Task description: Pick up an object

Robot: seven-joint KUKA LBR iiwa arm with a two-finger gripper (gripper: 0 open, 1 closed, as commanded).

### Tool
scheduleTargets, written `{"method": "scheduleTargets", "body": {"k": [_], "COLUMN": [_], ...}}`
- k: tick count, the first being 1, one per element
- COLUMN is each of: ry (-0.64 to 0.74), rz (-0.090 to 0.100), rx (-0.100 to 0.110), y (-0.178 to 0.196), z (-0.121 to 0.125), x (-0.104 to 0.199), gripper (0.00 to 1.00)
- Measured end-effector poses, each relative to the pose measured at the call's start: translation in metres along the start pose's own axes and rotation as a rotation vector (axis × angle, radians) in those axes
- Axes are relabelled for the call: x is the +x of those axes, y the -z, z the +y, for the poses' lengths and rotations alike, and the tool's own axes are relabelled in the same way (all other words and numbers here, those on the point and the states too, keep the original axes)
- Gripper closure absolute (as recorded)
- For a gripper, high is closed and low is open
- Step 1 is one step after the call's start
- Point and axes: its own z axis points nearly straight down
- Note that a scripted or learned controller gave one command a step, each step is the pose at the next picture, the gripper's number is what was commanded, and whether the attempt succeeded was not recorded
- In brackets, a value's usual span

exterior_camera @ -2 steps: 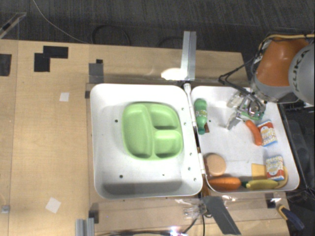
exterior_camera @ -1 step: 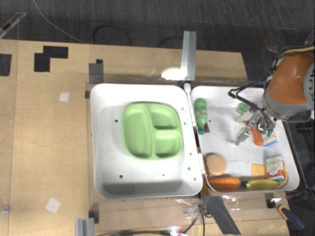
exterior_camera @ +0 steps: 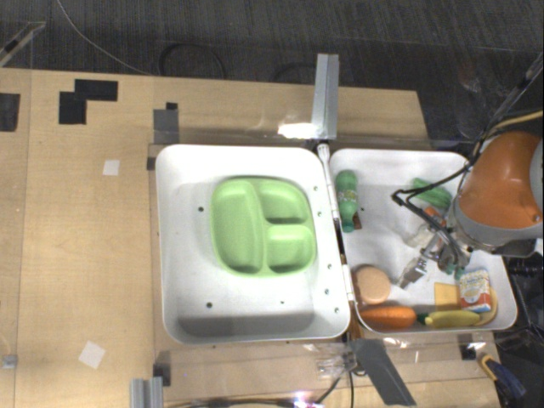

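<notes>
- I see two white bins side by side on the wooden bench [exterior_camera: 76,253]; the left bin [exterior_camera: 183,313] holds a green divided tray [exterior_camera: 259,225] lying flat near its centre, with bare white floor all round it, widest along the near wall.
- The right bin [exterior_camera: 374,164] is crowded along its near wall: an orange carrot-shaped item [exterior_camera: 388,317] at the near left corner, a round tan bun-like item [exterior_camera: 372,284] just behind it, a yellow banana-shaped item [exterior_camera: 455,318] to the right, and a yellow block [exterior_camera: 445,294] beside a small white packet [exterior_camera: 476,288].
- The packet carries red print; I cannot read it at this resolution.
- A green bottle [exterior_camera: 346,198] with a dark lower part lies along the left wall of the right bin, lengthwise, close to the divider between the bins.
- A green item [exterior_camera: 431,192] sits toward the far right of that bin, partly behind the black cables.
- The arm [exterior_camera: 506,185], orange band uppermost, hangs over the right side of the right bin.
- The gripper [exterior_camera: 418,270] points down and left, just to the right of the bun-like item, over bare floor; I cannot tell how far it is open, and I see nothing in it.
- Open floor in the right bin is the middle and the far left quarter.
</notes>
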Motion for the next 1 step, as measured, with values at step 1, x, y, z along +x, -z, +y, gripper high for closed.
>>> {"method": "scheduleTargets", "body": {"k": [1], "ry": [0.435], "rz": [-0.001], "rx": [0.001], "y": [-0.0017], "z": [-0.034], "x": [-0.054], "gripper": [0.0]}}
